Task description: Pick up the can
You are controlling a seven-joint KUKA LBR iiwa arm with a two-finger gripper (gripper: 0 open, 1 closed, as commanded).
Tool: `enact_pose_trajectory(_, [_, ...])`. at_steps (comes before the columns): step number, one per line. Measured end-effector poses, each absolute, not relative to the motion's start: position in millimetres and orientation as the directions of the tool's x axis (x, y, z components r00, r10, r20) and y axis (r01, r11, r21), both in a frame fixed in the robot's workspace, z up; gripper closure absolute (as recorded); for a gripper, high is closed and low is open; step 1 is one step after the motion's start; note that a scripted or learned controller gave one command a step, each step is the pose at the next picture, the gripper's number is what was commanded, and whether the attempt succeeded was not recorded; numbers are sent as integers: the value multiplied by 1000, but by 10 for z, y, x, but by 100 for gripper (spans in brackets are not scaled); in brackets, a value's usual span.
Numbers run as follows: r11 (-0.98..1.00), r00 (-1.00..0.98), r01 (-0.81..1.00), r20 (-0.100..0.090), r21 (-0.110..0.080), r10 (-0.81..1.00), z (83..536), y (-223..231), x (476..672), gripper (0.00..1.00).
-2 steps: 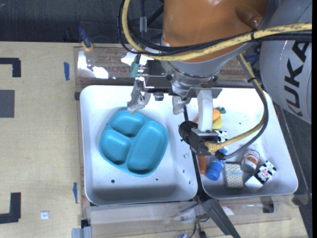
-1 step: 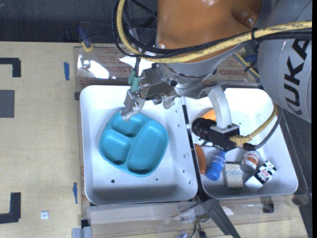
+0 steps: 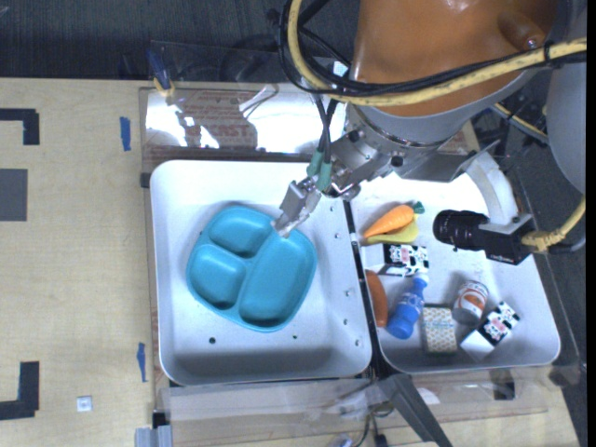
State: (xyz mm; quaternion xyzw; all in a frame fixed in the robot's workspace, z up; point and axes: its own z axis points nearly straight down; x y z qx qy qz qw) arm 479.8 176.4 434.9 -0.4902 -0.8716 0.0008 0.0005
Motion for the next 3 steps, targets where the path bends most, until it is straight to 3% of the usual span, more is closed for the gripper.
enact_pose_trajectory(1, [519,-519,855,-1,2,855,4454,1768,4809,100])
enact_pose_trajectory(2, [791,-791,611,1,0,611,4060,2151,5089,100])
enact_pose_trajectory(3, [933,-933,361,1,0,361,4149,2244,4793,100])
